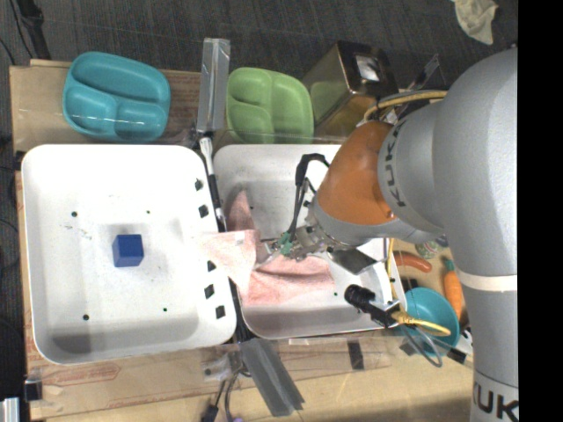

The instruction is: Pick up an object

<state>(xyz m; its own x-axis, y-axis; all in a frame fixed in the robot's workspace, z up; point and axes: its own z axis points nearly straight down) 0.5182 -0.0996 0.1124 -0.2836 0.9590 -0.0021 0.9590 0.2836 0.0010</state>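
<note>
Evidently I'm mid-reach, the gripper (295,244) low over the pink cloth (264,266) draped across the right bin (264,161) and its wall, so next I'd need a clean pinch and lift, though jaw state I cannot tell.

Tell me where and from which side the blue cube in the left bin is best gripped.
Grip the blue cube across two opposite side faces, coming straight down from above. It sits flat on the floor of the left bin with open space all around, well away from the walls, so a top-down pinch looks the least obstructed; any pair of its faces should probably serve.
</note>
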